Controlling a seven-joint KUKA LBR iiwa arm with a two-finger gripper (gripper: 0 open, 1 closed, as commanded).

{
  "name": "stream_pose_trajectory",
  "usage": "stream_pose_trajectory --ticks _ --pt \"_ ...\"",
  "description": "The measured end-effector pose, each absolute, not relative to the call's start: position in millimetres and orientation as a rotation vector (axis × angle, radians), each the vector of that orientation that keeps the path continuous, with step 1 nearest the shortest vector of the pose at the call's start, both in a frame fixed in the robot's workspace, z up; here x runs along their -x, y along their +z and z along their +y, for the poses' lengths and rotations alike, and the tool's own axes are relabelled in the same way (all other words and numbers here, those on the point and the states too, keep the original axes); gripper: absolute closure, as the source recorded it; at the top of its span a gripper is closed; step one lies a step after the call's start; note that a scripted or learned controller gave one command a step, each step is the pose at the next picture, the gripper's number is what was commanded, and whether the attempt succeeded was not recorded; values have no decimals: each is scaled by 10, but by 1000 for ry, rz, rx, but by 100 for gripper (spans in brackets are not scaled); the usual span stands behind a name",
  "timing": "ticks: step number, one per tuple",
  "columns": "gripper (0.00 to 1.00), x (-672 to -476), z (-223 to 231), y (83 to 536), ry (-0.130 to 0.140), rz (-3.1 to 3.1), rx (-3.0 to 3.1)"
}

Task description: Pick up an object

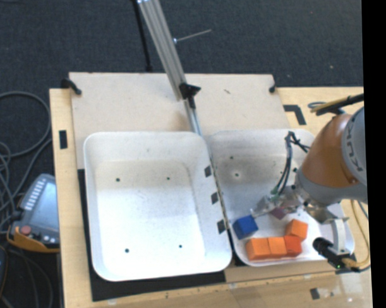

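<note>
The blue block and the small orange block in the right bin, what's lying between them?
In the camera view, only bare white bin floor lies between the blue block and the small orange block; the long orange block sits below that stretch.

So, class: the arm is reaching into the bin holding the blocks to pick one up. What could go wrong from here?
1. The orange blocks lie packed together by the right bin's near wall, so the tool might nudge several rather than take one.
2. The blue block sits close to the bin's left wall, which may leave little room around it.
3. Cables hang near the wrist and could snag.
</note>
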State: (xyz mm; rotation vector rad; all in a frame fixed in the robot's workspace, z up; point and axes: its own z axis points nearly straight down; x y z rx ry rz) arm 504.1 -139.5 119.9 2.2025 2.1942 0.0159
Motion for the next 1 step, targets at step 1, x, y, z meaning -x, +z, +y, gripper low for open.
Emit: stream_pose_trajectory --ticks 1 --pt "0 -5042 -1401 1200 16 2195 -2201"
